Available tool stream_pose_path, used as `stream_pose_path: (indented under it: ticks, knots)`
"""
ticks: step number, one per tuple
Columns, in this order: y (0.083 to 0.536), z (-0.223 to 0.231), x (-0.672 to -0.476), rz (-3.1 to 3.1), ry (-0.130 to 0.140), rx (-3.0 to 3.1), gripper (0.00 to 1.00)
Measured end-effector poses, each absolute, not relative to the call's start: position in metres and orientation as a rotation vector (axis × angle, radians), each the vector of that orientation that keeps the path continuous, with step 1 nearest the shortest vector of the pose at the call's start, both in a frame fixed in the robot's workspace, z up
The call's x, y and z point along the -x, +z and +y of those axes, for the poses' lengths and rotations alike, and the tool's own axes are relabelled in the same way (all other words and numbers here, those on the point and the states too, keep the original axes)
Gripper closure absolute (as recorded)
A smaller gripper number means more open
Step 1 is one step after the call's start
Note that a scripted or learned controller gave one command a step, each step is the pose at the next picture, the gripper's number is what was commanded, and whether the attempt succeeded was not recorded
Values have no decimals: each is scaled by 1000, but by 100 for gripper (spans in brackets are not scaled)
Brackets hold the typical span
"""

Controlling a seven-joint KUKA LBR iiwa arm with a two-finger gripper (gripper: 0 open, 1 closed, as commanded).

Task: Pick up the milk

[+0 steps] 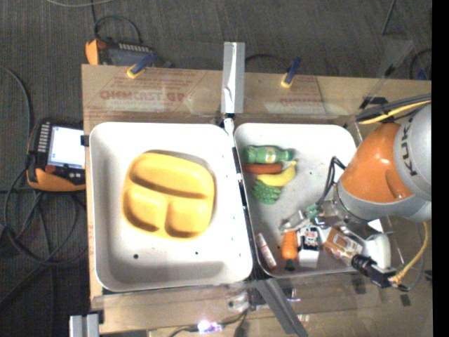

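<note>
The gripper (303, 223) hangs low in the lower middle of the right bin (351, 135), its metal parts a tangle under the orange band of the arm (382, 170), and whether it is parted or closed cannot be told from this slanted look down. Just below it stands the milk (308, 246), a small white carton with a dark printed face, close against the bin's lower wall — a spot that leaves little room on the far side for a grasp. An orange carrot (289, 245) lies touching or nearly touching the carton's left side, and a brownish packet (339, 243) sits just to its right, so the carton is hemmed in on both flanks. The gripper appears to be lined up above the carton, likely for a descent. Further up the bin, well apart from this cluster, a green bottle (268, 154), a banana (277, 176) and something leafy green (265, 191) are heaped near the dividing wall. The left bin (105, 209) holds a yellow sectioned tray (170, 194) in the middle of the frame's left half.
</note>
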State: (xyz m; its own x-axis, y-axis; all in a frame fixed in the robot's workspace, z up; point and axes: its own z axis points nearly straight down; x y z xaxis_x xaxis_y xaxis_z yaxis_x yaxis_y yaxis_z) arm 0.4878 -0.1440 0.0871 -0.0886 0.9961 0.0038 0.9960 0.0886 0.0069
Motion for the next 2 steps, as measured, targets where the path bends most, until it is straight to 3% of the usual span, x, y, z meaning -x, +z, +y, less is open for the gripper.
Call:
stream_pose_path:
  ticks: [1,2]
  knots:
    - [95,-145,-489,2313,12,-2120,100]
    - [208,-91,-492,2393,-8,-2045,100]
